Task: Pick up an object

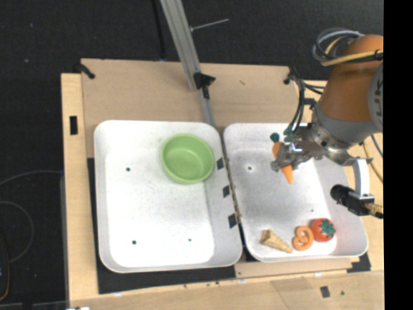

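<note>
My gripper is over the upper middle of the right bin, reaching in from the right. An orange toy carrot with a green top lies slanted between its fingers, its tip pointing down toward the bin's front. The gripper is shut on the carrot. Whether the carrot touches the bin floor I cannot tell.
A green bowl sits in the left bin near its upper right. At the right bin's front lie a tan cone, an orange ring and a red tomato. A metal pole rises behind the bins.
</note>
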